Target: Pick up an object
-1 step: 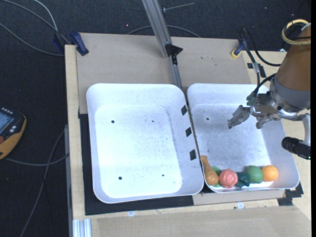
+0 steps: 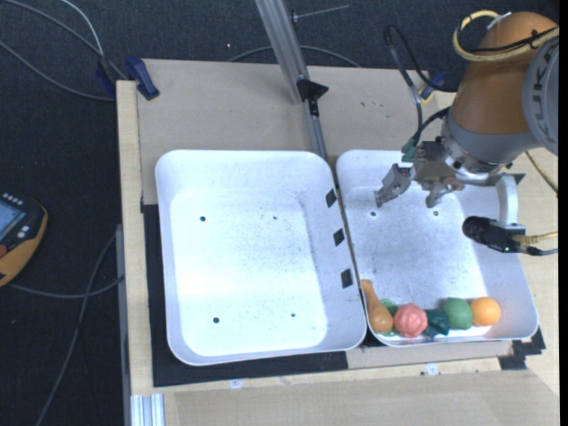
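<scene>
My gripper (image 2: 412,191) hangs over the far part of the right bin (image 2: 417,247), its two fingers spread apart with nothing between them. Along that bin's near wall lies a row of small objects: an orange carrot-like piece (image 2: 375,307), a pink ball (image 2: 409,319), a teal piece (image 2: 437,323), a green ball (image 2: 458,311) and an orange ball (image 2: 485,310). The gripper is well above and away from them, toward the bin's far end.
The left bin (image 2: 244,247) sits beside the right one, with black clips along the shared divider (image 2: 342,238). A metal pole (image 2: 284,38) slants in from the top. Cables and a handheld device (image 2: 16,229) lie off the bench at left.
</scene>
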You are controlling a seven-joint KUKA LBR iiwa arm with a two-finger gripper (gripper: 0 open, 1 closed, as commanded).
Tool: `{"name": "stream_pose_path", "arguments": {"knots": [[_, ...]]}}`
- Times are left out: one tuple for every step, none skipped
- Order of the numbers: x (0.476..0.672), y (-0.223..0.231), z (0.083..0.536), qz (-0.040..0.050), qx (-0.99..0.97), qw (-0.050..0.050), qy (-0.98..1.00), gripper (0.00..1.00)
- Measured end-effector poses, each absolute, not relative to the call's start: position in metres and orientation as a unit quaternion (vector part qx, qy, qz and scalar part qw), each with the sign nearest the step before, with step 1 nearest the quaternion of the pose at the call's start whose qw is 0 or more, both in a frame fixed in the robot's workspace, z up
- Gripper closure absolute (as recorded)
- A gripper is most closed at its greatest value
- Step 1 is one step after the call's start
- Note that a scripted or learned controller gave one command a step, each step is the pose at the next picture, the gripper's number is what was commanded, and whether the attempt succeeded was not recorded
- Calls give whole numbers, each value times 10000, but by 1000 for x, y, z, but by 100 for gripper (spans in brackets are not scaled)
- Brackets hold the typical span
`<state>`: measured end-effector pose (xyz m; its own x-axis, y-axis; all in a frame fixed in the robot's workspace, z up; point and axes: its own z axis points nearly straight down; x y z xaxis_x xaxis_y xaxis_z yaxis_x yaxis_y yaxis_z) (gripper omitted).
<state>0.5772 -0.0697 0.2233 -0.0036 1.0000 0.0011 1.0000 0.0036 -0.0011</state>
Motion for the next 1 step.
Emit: {"name": "stream_pose_path", "arguments": {"knots": [[578,-18,186,6,-7055,14,-7087,0]]}}
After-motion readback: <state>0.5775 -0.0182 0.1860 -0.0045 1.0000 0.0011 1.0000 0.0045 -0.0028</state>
